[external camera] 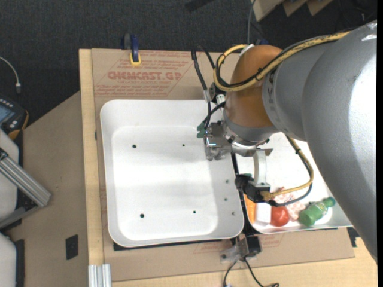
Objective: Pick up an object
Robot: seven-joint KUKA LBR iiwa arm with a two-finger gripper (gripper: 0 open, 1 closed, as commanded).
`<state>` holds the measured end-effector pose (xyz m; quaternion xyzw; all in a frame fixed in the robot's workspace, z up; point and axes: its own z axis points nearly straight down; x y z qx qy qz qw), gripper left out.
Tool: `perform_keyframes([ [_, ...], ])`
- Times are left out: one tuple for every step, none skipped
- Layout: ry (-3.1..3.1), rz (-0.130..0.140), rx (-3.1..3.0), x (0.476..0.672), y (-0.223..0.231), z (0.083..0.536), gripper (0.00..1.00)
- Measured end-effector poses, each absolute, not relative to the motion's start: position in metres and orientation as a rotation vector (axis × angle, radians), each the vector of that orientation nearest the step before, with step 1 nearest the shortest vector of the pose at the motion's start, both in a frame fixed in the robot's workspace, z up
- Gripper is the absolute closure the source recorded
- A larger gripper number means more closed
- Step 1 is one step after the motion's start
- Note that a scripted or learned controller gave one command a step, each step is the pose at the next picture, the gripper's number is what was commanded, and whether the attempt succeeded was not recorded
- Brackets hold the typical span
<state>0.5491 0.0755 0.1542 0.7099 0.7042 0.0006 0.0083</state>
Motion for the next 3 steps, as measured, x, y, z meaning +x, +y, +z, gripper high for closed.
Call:
perform_keyframes([
  [2.221,-0.006,2.229,0.476,0.053,0.186,1.00],
  [2.214,0.025,2.211,0.481,0.043,0.357,1.00],
  [2.230,0.005,2.212,0.479,0.114,0.348,1.00],
])
